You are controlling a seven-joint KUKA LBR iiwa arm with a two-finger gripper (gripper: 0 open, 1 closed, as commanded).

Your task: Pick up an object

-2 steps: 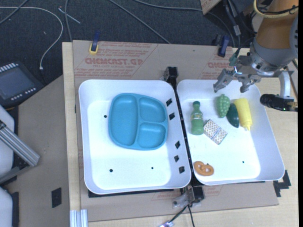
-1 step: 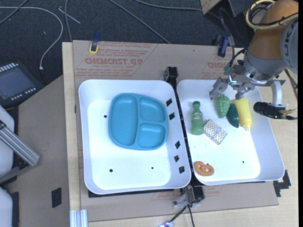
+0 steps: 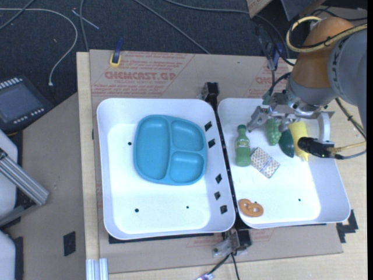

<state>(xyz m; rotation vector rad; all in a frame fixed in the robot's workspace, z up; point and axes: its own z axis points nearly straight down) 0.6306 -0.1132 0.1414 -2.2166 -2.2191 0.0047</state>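
gripper (image 3: 274, 116) over r bin (image 3: 326, 203) | green bottle (image 3: 242, 146) nearby

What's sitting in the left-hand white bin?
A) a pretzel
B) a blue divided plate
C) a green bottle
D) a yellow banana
B: the blue divided plate lies alone in the left bin, while the green bottle and pretzel are in the right bin.
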